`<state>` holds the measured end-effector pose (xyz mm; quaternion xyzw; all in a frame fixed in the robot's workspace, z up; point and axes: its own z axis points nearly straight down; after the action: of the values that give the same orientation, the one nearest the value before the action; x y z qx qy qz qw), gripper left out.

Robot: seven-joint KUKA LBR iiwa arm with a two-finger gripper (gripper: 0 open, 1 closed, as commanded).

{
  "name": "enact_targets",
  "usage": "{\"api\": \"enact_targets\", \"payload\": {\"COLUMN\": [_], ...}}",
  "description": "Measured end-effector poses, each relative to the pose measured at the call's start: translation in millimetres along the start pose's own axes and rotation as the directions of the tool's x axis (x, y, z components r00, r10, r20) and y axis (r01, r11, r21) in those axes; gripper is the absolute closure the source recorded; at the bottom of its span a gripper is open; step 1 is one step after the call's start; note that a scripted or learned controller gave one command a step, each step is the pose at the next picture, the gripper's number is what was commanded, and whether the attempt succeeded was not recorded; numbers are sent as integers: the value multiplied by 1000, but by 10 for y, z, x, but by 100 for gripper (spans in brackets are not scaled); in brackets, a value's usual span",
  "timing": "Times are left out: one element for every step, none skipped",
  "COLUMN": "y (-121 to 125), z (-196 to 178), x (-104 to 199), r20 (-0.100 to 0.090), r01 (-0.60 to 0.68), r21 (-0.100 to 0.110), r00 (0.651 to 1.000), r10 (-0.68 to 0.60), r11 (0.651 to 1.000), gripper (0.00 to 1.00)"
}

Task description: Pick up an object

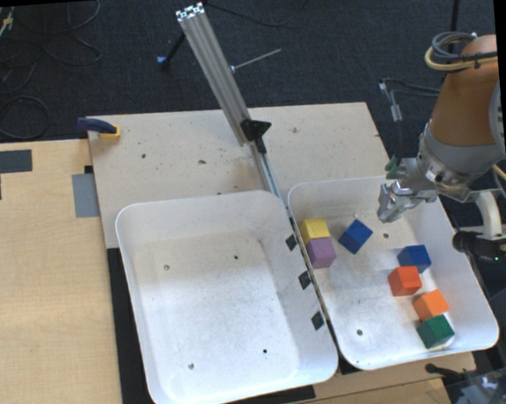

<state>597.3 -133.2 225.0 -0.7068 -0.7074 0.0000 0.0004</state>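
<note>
Currently I'm hovering my gripper [392, 204] over the right bin [354, 355]; can't tell its state. Nearest target is the blue block [355, 236], sitting just left and slightly toward the camera, tilted diamond-wise.

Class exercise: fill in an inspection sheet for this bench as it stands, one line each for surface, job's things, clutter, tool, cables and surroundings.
Surface: wooden bench bearing a left bin and a right bin, side by side.
Job's things: in the right bin, a yellow cube touching a purple cube, two blue cubes, two orange cubes, a green cube.
Clutter: blue-and-yellow clamp at the bench's far left corner.
Tool: tool above the right bin's far side; nothing seen between its fingers.
Cables: loose cables on the floor.
Surroundings: dark floor, slanted metal rail.
</note>
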Motion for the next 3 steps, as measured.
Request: {"api": "enact_targets", "payload": {"y": [163,258,482], "z": [-105,-20,4], "x": [497,1049,1483], "r20": [-2,-1,1], "r01": [3,3,2], "r21": [0,2,0], "r00": [1000,1000,1000], "r10": [-3,-3,-2], "r11": [1000,1000,1000], "gripper": [100,100,100]}}
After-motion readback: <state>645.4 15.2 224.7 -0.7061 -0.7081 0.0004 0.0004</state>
